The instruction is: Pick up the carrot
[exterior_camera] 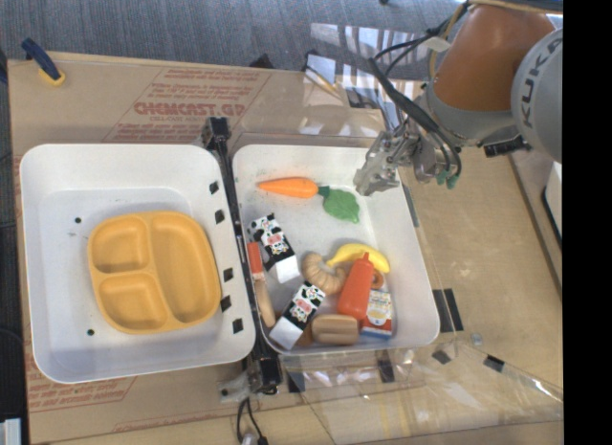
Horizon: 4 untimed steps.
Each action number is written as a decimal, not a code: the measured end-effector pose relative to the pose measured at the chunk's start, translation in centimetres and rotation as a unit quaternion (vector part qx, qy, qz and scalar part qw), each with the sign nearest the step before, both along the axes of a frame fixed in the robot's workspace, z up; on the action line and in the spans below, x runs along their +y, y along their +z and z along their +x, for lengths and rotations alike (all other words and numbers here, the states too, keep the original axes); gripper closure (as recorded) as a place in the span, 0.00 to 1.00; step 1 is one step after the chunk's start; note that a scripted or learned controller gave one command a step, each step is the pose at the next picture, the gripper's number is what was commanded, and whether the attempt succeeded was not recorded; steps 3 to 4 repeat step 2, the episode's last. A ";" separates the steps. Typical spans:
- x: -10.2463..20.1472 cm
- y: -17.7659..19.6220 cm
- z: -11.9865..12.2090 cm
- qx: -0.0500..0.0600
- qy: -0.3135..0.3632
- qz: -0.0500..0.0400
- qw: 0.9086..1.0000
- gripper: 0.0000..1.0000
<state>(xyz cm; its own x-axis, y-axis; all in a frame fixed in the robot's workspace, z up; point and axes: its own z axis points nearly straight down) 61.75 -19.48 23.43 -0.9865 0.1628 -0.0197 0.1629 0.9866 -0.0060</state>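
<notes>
the carrot [288,187] lay in the right bin [411,242], near its far wall, green top pointing right. the gripper [375,181] hung just right of that top, holding nothing; i couldn't tell how wide it stood.

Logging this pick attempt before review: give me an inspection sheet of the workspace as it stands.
Surface: two shallow white bins on a tan bench.
Job's things: orange carrot with green top lies in the right bin, untouched.
Clutter: yellow divided plate in the left bin; cow-print milk cartons, red ketchup bottle, yellow banana in the right bin.
Grippers: grey two-finger gripper hovers right of the carrot.
Cables: black wires at the wrist.
Surroundings: grey floor.
</notes>
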 end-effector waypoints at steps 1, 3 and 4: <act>5.4 -0.8 -2.5 0.009 -0.113 0.006 0.994 1.00; 18.8 -4.3 -1.3 0.010 -0.158 0.008 0.987 1.00; 18.8 -4.3 -1.3 0.010 -0.158 0.008 0.987 1.00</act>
